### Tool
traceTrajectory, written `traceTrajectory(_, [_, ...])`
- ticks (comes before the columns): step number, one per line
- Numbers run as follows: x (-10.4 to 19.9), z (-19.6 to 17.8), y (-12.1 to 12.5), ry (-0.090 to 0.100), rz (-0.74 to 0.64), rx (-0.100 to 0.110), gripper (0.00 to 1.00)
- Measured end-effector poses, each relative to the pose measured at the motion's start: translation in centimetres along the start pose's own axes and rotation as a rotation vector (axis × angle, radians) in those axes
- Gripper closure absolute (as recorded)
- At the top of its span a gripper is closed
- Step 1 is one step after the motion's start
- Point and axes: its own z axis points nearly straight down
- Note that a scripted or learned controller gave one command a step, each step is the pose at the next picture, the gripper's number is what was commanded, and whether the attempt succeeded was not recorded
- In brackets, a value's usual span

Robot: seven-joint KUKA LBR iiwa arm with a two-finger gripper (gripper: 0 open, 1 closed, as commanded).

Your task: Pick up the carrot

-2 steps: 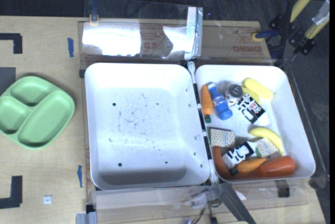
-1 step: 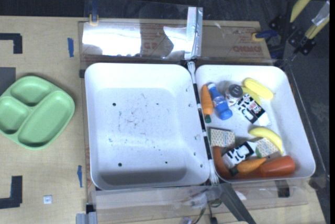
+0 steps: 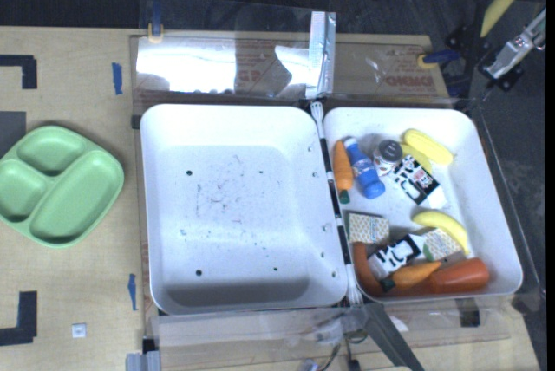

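Camera view: the carrot [image 3: 343,168], likely light, stiff and slick, hugs the right bin's [image 3: 494,187] inner wall, best pinched mid-length; end effector state cannot be told.

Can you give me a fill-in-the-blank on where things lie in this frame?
1. The carrot lies in the ___ bin.
2. The divided plate left of the bins is ___ in colour.
3. The blue bottle lies just right of a small ___ item.
4. Two ___ bananas lie in the same bin.

Missing words: right; green; orange; yellow
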Motion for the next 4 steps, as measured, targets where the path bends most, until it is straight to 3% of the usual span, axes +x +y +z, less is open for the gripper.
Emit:
traceTrajectory(1, [1.4, -8.8, 0.8, -0.001, 0.024, -0.002, 1.00])
traceTrajectory(2, [0.0, -8.9, 0.1, -0.004, -0.093, -0.002, 1.00])
traceTrajectory(4, [0.3, -8.9, -0.1, -0.001, -0.363, -0.001, 1.00])
